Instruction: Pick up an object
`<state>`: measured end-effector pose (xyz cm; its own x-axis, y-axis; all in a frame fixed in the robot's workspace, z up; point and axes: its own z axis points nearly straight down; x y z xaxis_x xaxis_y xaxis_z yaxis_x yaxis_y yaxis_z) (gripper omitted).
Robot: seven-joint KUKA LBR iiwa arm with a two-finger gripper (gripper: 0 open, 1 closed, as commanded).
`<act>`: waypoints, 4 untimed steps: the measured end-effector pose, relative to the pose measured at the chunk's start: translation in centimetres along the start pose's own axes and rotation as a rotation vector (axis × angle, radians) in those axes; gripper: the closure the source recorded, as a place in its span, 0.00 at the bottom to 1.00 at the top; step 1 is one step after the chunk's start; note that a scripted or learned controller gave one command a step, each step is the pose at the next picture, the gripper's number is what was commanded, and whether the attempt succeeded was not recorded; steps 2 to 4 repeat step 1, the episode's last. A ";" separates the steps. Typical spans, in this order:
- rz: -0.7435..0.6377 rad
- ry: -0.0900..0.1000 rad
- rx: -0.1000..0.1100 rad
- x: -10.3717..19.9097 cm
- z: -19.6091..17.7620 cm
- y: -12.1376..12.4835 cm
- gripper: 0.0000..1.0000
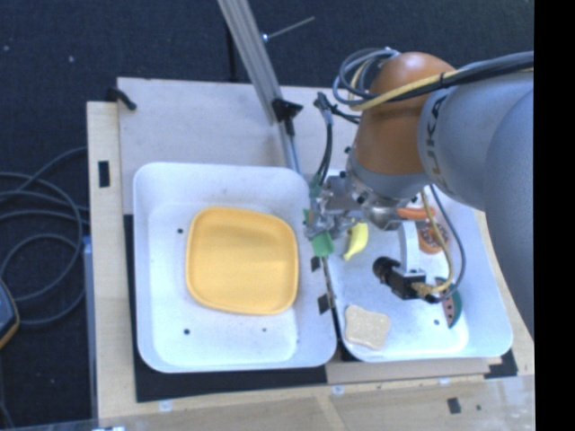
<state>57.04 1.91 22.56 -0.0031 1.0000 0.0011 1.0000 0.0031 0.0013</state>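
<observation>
Gripper (320,232) is hovering at the right bin's (481,330) nine o'clock edge, seemingly lining up on a banana (357,240) at its three; how open, I can't tell. Next: centring, descending.

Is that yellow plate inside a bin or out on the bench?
Inside. The plate lies flat on the floor of the left bin, with the bin's white rim showing all around it.

2 white bins sat on the bench. The left bin (162,241) held 1 yellow plate (243,260); the right bin (422,332) held 1 yellow banana (357,241), 1 bread slice (367,328), 1 orange item (431,232) and 1 green-edged wedge (452,309).
</observation>
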 end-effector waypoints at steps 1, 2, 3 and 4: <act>-0.001 0.000 0.000 5.0 -1.2 -2.3 1.00; -0.001 0.000 0.000 5.0 -1.2 -2.3 1.00; -0.001 0.000 0.000 5.0 -1.2 -2.3 1.00; -0.001 0.000 0.000 5.0 -1.2 -2.3 1.00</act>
